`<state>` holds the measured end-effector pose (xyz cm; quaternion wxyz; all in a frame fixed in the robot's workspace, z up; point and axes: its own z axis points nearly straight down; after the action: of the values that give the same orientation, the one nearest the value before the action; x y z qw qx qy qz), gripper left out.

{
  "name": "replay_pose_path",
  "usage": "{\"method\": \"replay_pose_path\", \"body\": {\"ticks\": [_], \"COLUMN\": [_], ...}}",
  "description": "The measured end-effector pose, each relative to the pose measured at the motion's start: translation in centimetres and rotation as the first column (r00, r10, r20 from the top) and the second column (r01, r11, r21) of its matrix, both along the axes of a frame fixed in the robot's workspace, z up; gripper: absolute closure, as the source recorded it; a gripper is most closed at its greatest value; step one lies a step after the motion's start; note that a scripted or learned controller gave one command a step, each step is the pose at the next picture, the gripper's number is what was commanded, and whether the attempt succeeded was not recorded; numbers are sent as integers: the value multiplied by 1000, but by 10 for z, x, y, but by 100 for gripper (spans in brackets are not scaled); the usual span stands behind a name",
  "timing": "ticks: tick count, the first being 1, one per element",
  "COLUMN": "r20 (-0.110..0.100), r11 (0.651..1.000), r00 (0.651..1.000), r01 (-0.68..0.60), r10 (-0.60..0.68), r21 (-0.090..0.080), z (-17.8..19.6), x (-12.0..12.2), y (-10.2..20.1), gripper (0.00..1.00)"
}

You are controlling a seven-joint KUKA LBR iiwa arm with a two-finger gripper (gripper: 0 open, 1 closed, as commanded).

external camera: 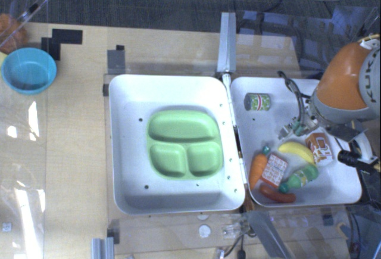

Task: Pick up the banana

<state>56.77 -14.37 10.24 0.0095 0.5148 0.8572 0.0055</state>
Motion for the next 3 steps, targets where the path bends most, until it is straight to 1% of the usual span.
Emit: {"method": "replay_pose_path", "body": {"ticks": [1,2,3], "r20": [0,-10,-1], "r11": [1000,988,988], "r00": [1000,988,988], "r01": [0,-152,-152], "r10": [0,152,152], "r21": [0,-3,-3], "z": [0,-13,0], "x": [0,10,13], "y": [0,7,8], "gripper": [0,0,100]}}
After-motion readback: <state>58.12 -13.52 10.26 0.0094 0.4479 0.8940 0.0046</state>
